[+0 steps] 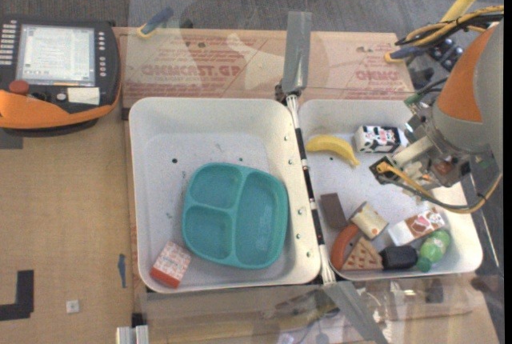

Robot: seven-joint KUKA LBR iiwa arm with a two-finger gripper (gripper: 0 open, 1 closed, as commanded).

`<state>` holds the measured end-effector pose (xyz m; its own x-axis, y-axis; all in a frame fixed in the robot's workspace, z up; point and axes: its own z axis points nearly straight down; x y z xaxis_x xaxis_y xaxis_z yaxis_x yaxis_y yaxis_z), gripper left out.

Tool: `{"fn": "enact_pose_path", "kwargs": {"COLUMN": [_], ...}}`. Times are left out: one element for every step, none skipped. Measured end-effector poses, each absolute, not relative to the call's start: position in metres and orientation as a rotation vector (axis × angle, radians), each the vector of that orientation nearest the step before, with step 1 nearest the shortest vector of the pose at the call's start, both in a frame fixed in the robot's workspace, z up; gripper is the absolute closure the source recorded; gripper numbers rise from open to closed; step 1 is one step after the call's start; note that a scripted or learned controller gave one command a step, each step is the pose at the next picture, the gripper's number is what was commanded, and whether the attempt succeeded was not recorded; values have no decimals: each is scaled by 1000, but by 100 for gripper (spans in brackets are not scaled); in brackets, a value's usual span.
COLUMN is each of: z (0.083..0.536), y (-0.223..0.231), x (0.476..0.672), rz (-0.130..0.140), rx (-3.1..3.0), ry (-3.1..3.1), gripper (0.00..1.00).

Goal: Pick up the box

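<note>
In near-left corner of left bin [160, 142]: small red-and-white box [170, 264], lying flat, turned askew to walls, just beside rim of teal divided plate [236, 214]. Probably light cardboard: stiff, smooth, easy to crush. Best taken across narrow sides, clear of plate and bin wall. Over right edge of right bin [344, 114]: gripper [432, 166], well apart from box. Open or closed: cannot tell.
</note>
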<state>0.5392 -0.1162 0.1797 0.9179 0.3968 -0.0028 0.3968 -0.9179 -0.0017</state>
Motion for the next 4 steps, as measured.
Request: {"fn": "enact_pose_path", "kwargs": {"z": [235, 139, 148, 117], "y": [-119, -169, -169, -178], "x": [570, 510, 510, 503], "rz": [3, 5, 5, -23], "rx": [-2964, -2931, -2931, -2946], "ry": [-1040, -1123, -1120, -1120], "gripper": [100, 100, 100, 100]}}
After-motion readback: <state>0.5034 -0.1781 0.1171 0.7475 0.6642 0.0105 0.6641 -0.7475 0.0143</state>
